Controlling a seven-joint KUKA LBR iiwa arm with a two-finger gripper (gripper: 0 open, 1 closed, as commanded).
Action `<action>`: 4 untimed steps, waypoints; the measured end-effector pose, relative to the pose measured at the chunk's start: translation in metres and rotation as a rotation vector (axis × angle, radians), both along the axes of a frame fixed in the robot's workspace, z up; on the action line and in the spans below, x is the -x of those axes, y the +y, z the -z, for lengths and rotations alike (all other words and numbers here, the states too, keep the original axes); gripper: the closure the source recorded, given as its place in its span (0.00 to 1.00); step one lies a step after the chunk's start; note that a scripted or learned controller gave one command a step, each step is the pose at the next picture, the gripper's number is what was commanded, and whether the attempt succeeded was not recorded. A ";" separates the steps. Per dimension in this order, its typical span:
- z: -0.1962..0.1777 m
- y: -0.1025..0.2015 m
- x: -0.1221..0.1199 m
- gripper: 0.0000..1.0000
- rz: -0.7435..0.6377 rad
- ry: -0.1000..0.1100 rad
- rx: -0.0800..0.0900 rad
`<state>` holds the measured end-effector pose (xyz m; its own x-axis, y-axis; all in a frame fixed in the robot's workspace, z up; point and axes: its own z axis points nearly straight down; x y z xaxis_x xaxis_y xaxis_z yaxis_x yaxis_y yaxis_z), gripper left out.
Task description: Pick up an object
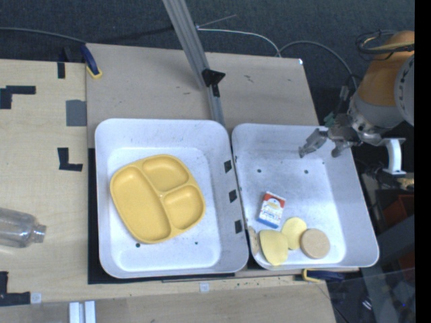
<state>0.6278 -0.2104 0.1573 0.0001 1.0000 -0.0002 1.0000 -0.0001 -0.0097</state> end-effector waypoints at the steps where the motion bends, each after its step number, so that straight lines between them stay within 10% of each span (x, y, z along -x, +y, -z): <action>1: 0.017 0.006 -0.022 0.00 -0.002 -0.008 0.002; 4: 0.047 0.000 -0.049 0.00 -0.001 0.000 -0.001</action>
